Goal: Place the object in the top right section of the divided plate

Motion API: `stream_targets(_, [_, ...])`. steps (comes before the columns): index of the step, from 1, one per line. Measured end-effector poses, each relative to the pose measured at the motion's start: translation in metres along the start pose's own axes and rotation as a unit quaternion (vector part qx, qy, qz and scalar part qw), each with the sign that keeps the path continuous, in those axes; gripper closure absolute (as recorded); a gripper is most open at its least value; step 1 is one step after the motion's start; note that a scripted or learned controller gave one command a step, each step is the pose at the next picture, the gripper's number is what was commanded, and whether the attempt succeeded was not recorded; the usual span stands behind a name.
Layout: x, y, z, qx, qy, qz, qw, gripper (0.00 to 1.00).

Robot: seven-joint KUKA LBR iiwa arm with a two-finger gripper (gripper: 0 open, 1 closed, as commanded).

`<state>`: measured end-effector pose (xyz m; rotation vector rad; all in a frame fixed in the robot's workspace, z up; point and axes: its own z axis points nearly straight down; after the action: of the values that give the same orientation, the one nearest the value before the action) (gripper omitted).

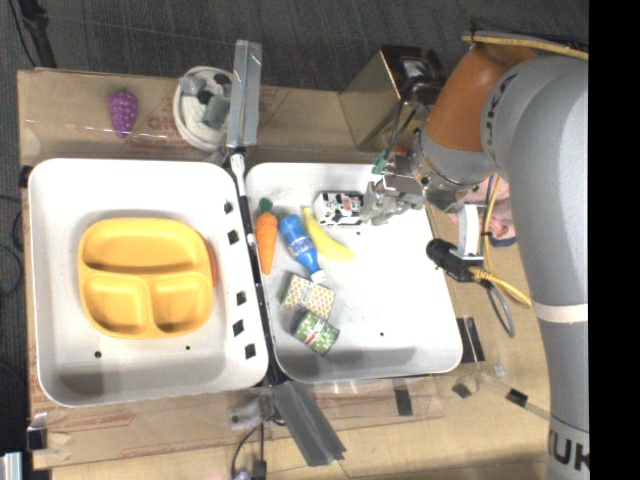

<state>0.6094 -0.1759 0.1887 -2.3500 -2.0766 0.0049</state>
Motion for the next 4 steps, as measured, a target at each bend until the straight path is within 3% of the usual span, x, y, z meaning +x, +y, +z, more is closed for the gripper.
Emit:
stream_targets(1, [-0.003, 0.016, -0.114, -0.002, 0.0, 0.231, 0.9729, 1.0])
stream_targets(2, [0.113, -0.09, -0.126, -0.001, 0.001, 0.248, 0.9689, 1.0])
stream_targets(3, [0.201, -0.105, -0.051, 0.001, -0.001, 0.41, 0.9119, 1.0])
stream_targets(4, [0.181, -0.038, -0.104, 0.0, 0.0, 0.488, 0.8727, 1.0])
